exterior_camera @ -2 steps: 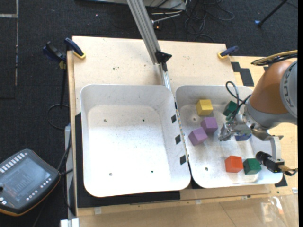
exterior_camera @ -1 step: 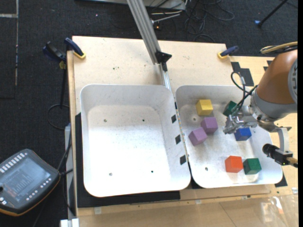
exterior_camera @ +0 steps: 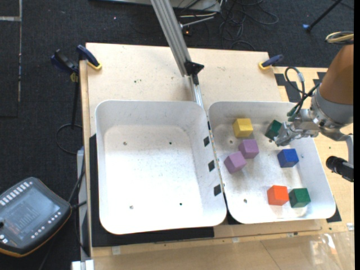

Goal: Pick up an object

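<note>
The right bin (exterior_camera: 315, 207) holds several small blocks: a yellow one (exterior_camera: 243, 127), two purple ones (exterior_camera: 249, 148) (exterior_camera: 235, 162), a blue one (exterior_camera: 288, 157), an orange one (exterior_camera: 277, 195) and a green one (exterior_camera: 300, 197). My gripper (exterior_camera: 279, 134) reaches in from the right over the bin's far right part. A dark green block (exterior_camera: 274, 129) sits tilted at its tip, between the fingers. The blue block lies just below the gripper, apart from it.
The left bin (exterior_camera: 112, 128) stands beside the right one, with a shared wall in the middle. A slanted metal pole (exterior_camera: 171, 30) comes down to the bins' far junction. A handheld pendant (exterior_camera: 28, 215) lies off the bench at lower left.
</note>
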